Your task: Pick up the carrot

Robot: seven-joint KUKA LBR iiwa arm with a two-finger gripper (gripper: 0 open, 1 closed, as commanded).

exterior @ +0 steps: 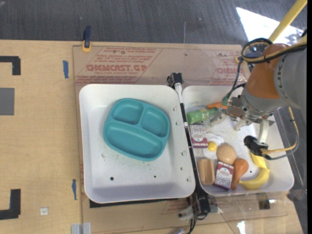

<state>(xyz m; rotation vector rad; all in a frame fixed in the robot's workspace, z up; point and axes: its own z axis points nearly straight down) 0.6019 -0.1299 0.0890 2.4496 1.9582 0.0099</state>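
Reaching in from the right over the far part of the right bin (234,136): grey arm with orange band, gripper (228,110) low and pointing left. Impossible to tell whether clenched or released, or whether anything is grasped. Lying just left of the gripper, close to or touching its tip: the carrot (213,105), small and orange, by the bin's far wall. Just nearer than the carrot, a green item (200,115). Further toward the near side, a small red-and-white box (198,134), a round bread roll (225,153), a bun (206,171), a red carton (224,175), a drumstick (240,168) and a banana (258,177) at the near right corner. Sitting well apart in the left bin (97,172): a teal divided plate (136,128).
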